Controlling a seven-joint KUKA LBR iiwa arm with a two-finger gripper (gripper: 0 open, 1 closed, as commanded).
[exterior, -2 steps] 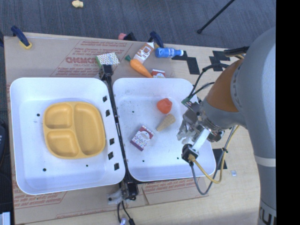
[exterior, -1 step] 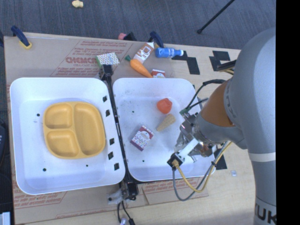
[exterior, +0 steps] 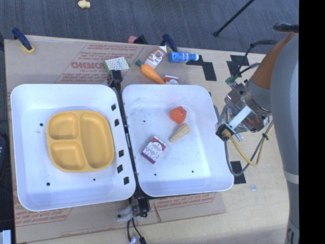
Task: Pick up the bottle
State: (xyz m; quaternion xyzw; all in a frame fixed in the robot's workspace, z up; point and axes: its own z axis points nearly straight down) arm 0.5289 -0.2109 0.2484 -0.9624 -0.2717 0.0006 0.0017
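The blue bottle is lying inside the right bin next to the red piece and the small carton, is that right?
Not quite. The camera view shows the blue bottle lying on the bench behind the right bin, not inside it. The red piece and small carton are in that bin.

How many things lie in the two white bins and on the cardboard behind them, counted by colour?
Yellow: 1, the divided plate in the left bin.
Red: 2, the red toy and the small carton in the right bin.
Tan: 1, the cone in the right bin.
Orange: 1, the carrot on the cardboard.
Blue: 1, the blue bottle on the cardboard.
Total: 6
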